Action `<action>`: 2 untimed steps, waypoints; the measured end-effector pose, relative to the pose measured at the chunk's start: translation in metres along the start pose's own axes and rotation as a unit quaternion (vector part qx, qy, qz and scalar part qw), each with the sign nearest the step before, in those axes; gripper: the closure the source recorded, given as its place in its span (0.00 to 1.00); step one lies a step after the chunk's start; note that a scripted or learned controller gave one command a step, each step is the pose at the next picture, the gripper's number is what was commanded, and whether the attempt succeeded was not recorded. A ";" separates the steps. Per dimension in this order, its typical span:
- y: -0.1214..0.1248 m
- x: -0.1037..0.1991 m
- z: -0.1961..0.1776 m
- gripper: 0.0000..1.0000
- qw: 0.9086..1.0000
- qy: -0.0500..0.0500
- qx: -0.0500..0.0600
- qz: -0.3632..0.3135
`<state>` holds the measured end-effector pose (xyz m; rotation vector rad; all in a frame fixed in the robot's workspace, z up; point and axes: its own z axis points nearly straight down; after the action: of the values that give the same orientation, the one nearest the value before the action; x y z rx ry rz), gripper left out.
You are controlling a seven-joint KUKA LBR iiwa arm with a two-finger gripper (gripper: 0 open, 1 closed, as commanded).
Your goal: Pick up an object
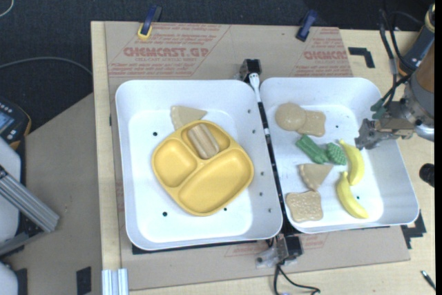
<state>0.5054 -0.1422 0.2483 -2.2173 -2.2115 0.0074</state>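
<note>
We see the scene through one fixed camera mounted above the bench (207,45), looking down at a slant. We view it from the near long side, far enough back to frame the left bin (131,148) and the right bin (387,169) whole, side by side. Dark floor fills our upper frame. The arm (421,72) enters from our right.

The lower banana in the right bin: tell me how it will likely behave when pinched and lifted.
The lower banana looks like smooth, glossy toy plastic, so it is probably stiff and light but may slip. Its curved, tapering shape could let it pivot between fingers if pinched off-centre. It lies close to the bin wall, which may crowd the hand.
</note>
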 end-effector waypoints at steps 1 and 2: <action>0.022 0.051 -0.049 1.00 1.000 -0.002 -0.008 -0.004; -0.029 0.105 -0.029 1.00 1.000 0.000 -0.002 -0.004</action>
<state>0.4769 -0.0372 0.2781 -2.2108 -2.2220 0.0036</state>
